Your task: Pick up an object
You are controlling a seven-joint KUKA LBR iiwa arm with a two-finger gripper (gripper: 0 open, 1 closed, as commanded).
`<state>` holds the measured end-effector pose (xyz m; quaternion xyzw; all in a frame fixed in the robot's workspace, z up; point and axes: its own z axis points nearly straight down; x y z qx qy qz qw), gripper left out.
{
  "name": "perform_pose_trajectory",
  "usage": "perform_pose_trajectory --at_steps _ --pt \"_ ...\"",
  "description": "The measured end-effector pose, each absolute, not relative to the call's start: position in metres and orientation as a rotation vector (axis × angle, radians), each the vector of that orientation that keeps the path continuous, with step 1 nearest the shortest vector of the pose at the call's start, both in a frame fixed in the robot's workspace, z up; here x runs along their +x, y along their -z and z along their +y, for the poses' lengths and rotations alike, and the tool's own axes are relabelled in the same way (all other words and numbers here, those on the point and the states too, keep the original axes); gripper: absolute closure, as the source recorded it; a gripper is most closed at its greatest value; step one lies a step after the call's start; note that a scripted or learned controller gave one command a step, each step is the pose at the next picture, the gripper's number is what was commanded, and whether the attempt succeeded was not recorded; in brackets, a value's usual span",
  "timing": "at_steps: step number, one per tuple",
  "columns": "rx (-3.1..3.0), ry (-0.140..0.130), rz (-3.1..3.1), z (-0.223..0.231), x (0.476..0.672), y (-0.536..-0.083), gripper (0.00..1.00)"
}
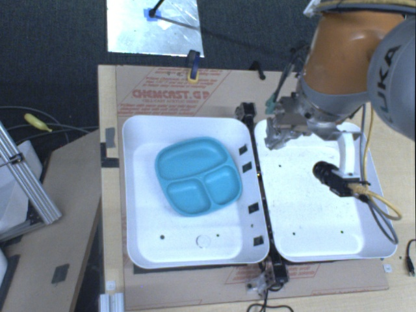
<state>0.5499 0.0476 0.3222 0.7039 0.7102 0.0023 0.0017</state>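
A light blue divided plate (197,175) with three compartments lies flat in the middle of the left white bin (140,239). My gripper (278,135) hangs over the far left corner of the right white bin (312,239), close to the wall between the two bins. It is to the right of the plate and apart from it. The grey wrist and orange band above the gripper hide much of it, and I see nothing held in it.
The two bins stand side by side on a cardboard sheet (172,93), with black clips (250,168) along their shared wall. A faint round mark (203,241) shows near the left bin's front. A silver sheet (155,18) lies beyond the bench.
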Motion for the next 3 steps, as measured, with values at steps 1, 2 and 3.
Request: perform_pose_trajectory --at_steps 1,2,3 --pt "2.212 -0.010 2.226 0.062 0.516 -0.372 1.00" --pt "2.215 -0.004 2.225 0.061 0.517 -0.369 0.00" --pt "2.225 0.010 2.224 0.050 0.520 -0.269 0.00"
